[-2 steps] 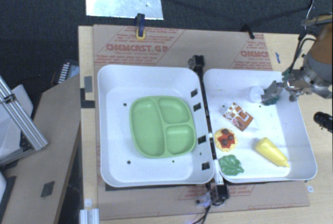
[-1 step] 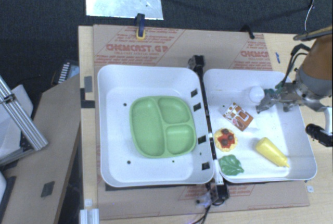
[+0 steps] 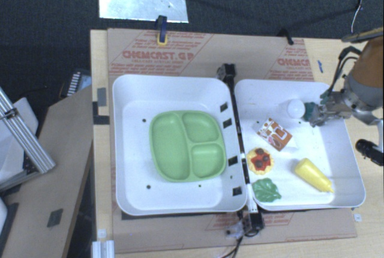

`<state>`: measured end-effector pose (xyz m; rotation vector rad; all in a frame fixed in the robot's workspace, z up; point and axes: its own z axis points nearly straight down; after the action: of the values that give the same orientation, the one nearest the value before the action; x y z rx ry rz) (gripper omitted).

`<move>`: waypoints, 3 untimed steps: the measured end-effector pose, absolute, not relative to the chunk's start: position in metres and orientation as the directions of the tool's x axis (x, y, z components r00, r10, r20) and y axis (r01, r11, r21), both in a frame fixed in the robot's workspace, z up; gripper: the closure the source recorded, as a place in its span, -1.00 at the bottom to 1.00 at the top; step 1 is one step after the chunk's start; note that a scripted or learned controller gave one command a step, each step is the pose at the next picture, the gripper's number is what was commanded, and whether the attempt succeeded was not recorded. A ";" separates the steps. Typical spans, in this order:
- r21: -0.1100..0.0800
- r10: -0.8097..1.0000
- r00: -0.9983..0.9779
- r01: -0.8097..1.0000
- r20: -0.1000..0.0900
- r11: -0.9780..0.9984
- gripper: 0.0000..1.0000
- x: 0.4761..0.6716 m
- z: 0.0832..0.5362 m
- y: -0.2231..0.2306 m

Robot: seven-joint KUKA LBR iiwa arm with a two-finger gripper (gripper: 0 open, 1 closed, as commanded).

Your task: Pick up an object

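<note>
A small white rounded object, upper middle of the right bin, lies just left of the gripper; whether the gripper has hold of it cannot be told. Below it lie a red-and-white packet, a pizza slice toy, a green leafy piece and a yellow squeeze bottle. The left bin holds a green divided tray.

Arm enters from the right at the far right corner of the right bin. Orange band shows above the grey wrist. Gripper points left, over the bin's far right part, low near its floor. Arm body lies outside the bin's right rim.
</note>
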<state>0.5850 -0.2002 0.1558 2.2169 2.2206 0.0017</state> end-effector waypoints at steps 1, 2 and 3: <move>0.005 1.000 -0.004 1.000 -0.002 0.004 1.00 0.581 0.201 -0.198; 0.008 1.000 -0.005 1.000 -0.003 0.005 1.00 0.580 0.264 -0.192; 0.004 1.000 -0.005 1.000 -0.002 0.005 1.00 0.581 0.286 -0.193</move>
<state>0.5812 -0.1925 0.2863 2.2130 2.2235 0.0029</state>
